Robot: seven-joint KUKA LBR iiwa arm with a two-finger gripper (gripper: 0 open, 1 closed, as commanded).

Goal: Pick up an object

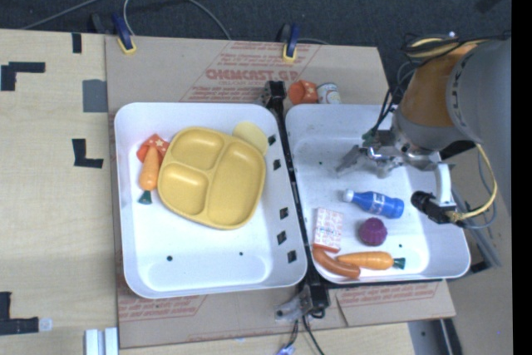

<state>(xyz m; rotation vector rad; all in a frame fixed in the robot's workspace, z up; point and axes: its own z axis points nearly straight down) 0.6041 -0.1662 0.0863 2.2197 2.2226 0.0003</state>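
My gripper (364, 163) hangs over the back half of the right bin (309, 129), fingers spread open with nothing between them. Just in front of it lies a blue bottle (374, 203) on its side, apart from the fingers. Nearer the front are a purple ball (372, 230), an orange carrot (366, 261), a reddish sausage (327, 263) and a white-and-pink packet (327, 225).
In the left bin (199, 270) sit a yellow divided plate (212, 176), a small carrot (149, 171), a red piece (154, 146) and a pale yellow round thing (250, 134). An orange item (301, 91) and a small can (328, 93) lie behind the bins.
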